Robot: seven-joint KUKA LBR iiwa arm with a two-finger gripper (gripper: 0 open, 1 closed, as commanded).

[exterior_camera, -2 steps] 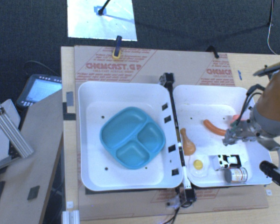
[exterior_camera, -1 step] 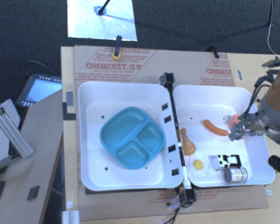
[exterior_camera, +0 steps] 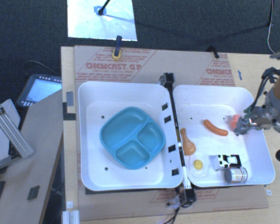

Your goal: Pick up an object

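Jaws (exterior_camera: 241,126) sit low over the right bin (exterior_camera: 259,146), near its right wall, at the end of the grey arm (exterior_camera: 277,107) coming in from the right. Whether they are released or clenched cannot be told; the tips are small and dark against the bin floor.

A small pink-red object (exterior_camera: 234,121) lies just beside the jaws, on their left and slightly above, touching or nearly touching the tips. Cannot tell whether it sits between them. Its shape is blurred; colour is salmon to red.

An orange-red sausage (exterior_camera: 215,128) lies further left of the jaws, on the bin floor, slanted with its right end lower. It is apart from the pink object by a narrow gap.

Other contents of the right bin: an orange pear-shaped piece (exterior_camera: 188,143) against the left wall; a fried egg (exterior_camera: 198,165) toy, white with yellow yolk, near the front-left corner; a black-and-white patterned item (exterior_camera: 228,161) and a grey can (exterior_camera: 236,174) lying on its side near the front wall.

Open floor: the back half of the right bin is bare white, and so is the strip between sausage and the front items.

Left bin (exterior_camera: 91,125) holds a blue divided plate (exterior_camera: 132,137), three compartments, lying flat and turned at an angle. Both bins rest on a cardboard sheet (exterior_camera: 144,62) on the surface.
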